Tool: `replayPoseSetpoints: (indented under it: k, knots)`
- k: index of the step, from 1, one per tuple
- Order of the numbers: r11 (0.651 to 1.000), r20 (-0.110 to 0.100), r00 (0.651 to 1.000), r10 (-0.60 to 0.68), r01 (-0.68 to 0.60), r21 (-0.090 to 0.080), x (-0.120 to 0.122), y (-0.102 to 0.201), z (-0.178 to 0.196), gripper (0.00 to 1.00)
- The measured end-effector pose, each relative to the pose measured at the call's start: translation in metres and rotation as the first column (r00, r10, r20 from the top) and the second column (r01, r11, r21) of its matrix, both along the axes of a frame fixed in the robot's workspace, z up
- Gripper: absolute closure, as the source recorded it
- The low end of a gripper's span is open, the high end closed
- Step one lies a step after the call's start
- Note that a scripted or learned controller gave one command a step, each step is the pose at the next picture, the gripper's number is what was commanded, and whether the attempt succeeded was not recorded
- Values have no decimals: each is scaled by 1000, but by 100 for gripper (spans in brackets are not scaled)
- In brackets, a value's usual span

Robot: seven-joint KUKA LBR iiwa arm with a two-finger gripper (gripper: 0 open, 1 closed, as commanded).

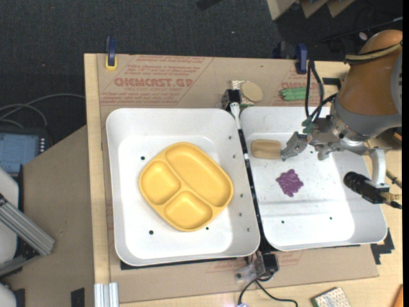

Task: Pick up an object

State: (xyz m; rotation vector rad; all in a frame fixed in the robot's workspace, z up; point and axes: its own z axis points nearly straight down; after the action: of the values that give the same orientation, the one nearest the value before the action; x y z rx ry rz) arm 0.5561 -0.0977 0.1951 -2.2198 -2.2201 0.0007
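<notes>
The right bin (pixel 332 226) holds a tan oblong piece (pixel 265 149) near its left wall and a small purple lumpy object (pixel 291 182) towards its middle. My gripper (pixel 307 149) hangs over the back of this bin, just right of the tan piece and above the purple object. It is open, and nothing sits between its fingers. One finger (pixel 293 146) points towards the tan piece without visibly touching it. A yellow divided plate (pixel 185 185) lies in the middle of the left bin (pixel 128 133).
A black cylindrical part (pixel 363 185) juts over the right bin's right side. Behind the bins on the brown board lie a green object (pixel 294 94) and a round tan disc (pixel 253 93). The arm's grey and orange body (pixel 374 82) looms at the right.
</notes>
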Motion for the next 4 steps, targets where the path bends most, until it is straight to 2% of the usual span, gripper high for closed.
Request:
replayPoseSetpoints:
  k: [1,2,3,4]
  knots:
    - [1000,-9,1000,-4,4,1,-47,-28,-93,0]
    - [1000,6,1000,3,-3,-3,2,-4,-112,0]
    - [1000,8,1000,-1,1,-4,0,-6,-100,100]
    - [1000,7,1000,-1,1,-3,0,-6,-101,0]
